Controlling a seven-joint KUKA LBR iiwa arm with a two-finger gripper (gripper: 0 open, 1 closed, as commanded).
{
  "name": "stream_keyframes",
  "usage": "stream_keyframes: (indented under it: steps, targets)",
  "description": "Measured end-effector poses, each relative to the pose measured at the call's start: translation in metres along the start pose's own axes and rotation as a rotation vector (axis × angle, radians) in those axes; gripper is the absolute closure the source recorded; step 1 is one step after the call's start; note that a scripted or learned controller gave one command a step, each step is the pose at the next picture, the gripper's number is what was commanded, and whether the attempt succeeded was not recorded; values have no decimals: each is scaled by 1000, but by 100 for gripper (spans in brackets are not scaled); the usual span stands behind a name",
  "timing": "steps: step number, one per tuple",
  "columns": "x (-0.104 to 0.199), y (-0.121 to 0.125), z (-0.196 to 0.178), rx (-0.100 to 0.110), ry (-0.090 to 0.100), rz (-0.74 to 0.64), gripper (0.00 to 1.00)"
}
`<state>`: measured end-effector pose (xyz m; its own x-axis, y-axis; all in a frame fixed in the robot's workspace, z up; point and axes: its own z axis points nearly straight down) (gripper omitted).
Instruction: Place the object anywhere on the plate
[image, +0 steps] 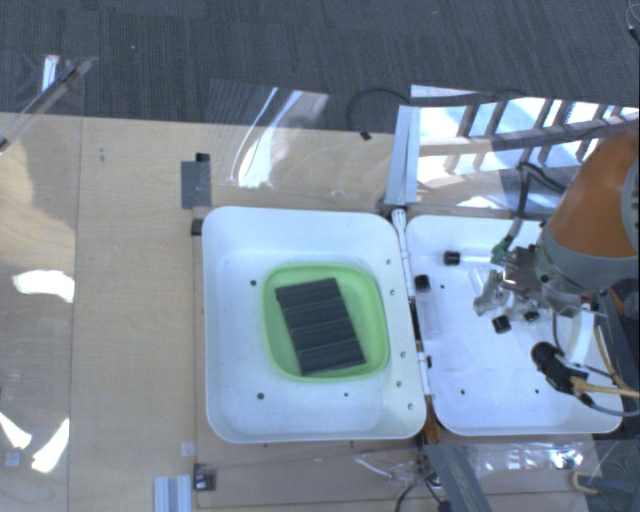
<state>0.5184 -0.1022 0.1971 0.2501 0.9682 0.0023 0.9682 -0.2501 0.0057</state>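
The dark grey ribbed block (319, 326), a flat rectangle with ridges across it, lies tilted on the lime green plate (374, 318), a glossy square dish with rounded corners. That plate sits in the middle of the left white bin (232, 330), a shallow smooth plastic tray. My pincer (506, 292) hangs over the right white bin (470, 390), near its far edge, well apart from the block, and I hold nothing that I can see; how far my fingers stand apart I cannot tell. Both bins rest on the pale wooden bench (110, 320).
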Motion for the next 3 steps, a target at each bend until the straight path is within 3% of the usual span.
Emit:
stream_keyframes:
  steps: [1, 2, 3]
  targets:
    - [92, -1, -33, 0, 0, -110, 100]
    - [166, 1, -1, 3, 0, -285, 100]
    - [166, 1, -1, 3, 0, -284, 0]
